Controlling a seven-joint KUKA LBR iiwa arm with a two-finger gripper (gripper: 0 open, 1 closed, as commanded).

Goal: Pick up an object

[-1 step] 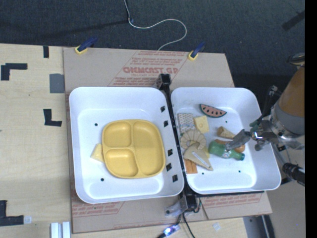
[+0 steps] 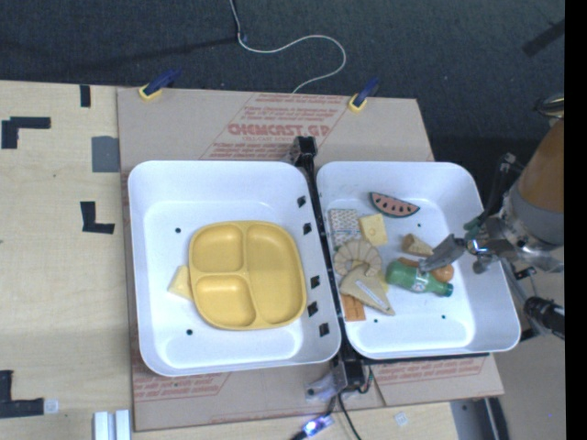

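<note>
The right bin (image 2: 459, 337) holds a jumble of toy foods. Among them are a watermelon slice (image 2: 394, 204), a yellow cheese block (image 2: 372, 229), a tan chunk (image 2: 417, 245), a green bottle (image 2: 417, 278) lying on its side, a ribbed tan shell shape (image 2: 358, 257) and a cream wedge (image 2: 374, 291). My gripper (image 2: 433, 260) reaches in from the right, low in the bin. Its tip is just above the bottle's right end, beside a small orange piece (image 2: 445, 271). Nothing is visibly lifted.
The left bin (image 2: 151, 200) holds a yellow divided plate (image 2: 248, 275) with a yellow wedge (image 2: 178, 282) poking out from under its left edge. A grey mesh piece (image 2: 344, 221) and an orange slab (image 2: 353, 310) lie by the divider between the bins.
</note>
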